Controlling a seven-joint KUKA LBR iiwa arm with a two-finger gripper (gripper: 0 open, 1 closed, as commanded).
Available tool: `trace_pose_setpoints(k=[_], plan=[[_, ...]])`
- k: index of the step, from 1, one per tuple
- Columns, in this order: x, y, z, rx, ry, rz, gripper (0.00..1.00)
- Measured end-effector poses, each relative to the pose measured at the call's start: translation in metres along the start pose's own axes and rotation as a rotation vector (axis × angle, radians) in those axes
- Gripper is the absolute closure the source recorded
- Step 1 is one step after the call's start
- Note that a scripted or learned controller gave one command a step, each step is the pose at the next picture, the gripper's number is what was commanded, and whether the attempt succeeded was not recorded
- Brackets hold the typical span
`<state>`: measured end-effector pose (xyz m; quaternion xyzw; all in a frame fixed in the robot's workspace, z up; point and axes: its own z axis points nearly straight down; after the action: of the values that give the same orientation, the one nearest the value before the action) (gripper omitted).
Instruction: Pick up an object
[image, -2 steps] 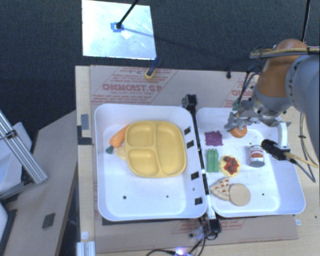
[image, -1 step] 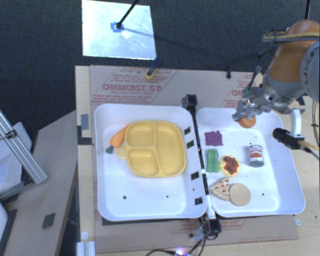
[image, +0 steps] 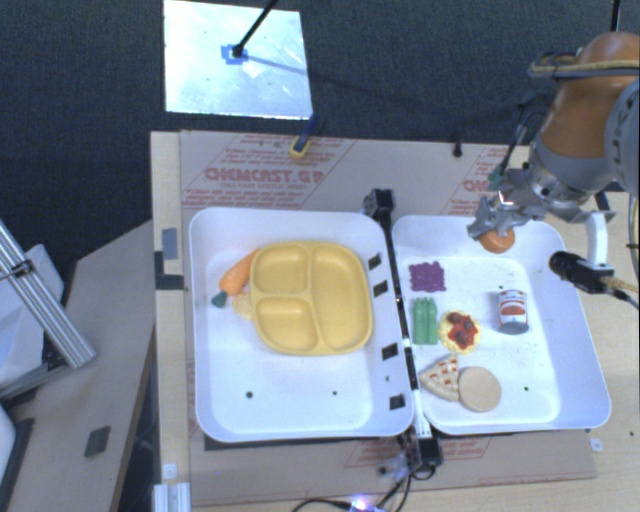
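My gripper (image: 495, 228) hangs over the far edge of the right bin (image: 575, 370). A small round orange object (image: 496, 240) sits between its fingertips, lifted near the bin's back rim. Lower in the same bin lie a purple grape bunch (image: 427, 276), a green vegetable piece (image: 426, 320), a yellow round with red topping (image: 460, 331), a small red-and-white can (image: 512, 310), a pizza slice (image: 439, 379) and a tan round cookie (image: 479, 389).
The left bin (image: 220, 400) holds a yellow divided plate (image: 307, 297) with a carrot (image: 236, 273) at its left edge. A black divider (image: 396, 300) runs between the bins. A black fixture (image: 575, 270) juts in over the right bin's right rim.
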<state>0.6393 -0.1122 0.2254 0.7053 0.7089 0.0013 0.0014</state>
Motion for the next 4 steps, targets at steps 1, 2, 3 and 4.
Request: trace_pose_setpoints(k=[1,2,3,4], plan=[[0.037,-0.041,0.005,0.006,0.001,-0.001,1.00],[0.057,-0.031,0.001,0.001,0.001,-0.002,1.00],[0.050,-0.043,-0.009,0.002,0.001,0.003,1.00],[0.057,-0.034,0.005,0.003,0.000,0.001,1.00]])
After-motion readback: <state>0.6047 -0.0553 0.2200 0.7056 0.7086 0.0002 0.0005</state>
